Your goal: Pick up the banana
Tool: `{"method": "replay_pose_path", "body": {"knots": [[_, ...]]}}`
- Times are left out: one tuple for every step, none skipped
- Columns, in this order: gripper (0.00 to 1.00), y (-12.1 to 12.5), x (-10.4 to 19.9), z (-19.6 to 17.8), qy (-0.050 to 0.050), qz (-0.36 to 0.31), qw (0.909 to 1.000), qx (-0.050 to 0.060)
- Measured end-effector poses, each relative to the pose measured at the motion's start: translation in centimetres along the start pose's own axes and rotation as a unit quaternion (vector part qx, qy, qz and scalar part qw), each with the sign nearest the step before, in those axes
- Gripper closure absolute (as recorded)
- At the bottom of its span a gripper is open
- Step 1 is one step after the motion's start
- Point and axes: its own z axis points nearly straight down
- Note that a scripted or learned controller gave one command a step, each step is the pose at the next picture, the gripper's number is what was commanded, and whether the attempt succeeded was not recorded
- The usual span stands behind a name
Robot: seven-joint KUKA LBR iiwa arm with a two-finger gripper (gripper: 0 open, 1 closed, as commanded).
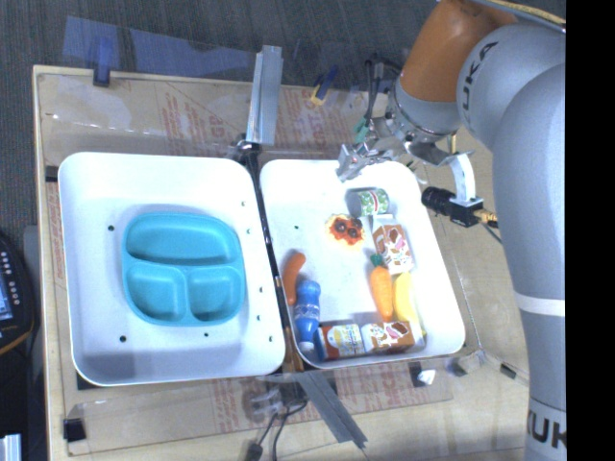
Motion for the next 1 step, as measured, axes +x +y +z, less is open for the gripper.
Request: {"method": "replay_pose_path", "body": {"knots": [[1.0, 0.02, 0.38, 0.13, 0.001, -0.018, 0.9998, 0.001]]}}
